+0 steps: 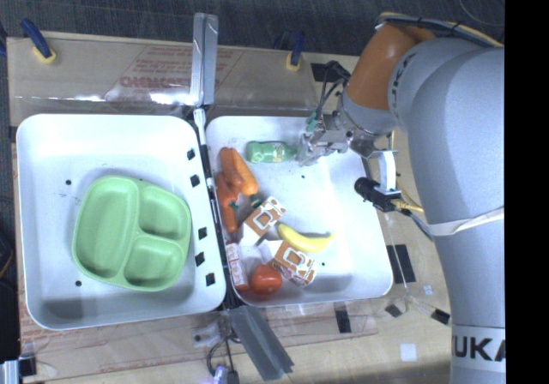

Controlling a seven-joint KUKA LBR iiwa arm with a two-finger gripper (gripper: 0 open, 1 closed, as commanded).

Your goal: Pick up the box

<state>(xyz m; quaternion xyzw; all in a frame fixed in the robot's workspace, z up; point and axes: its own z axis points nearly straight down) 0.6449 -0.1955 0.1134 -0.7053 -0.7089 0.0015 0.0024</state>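
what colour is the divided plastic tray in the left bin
Light green divided plastic tray, seen in the camera view.

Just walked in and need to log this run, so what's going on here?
A grey KUKA arm reaches in from the right, its gripper over the top of the right bin beside a green packet. It holds nothing I can see. The patterned boxes lie lower down among a banana, carrot and tomato. The left bin holds a green tray.
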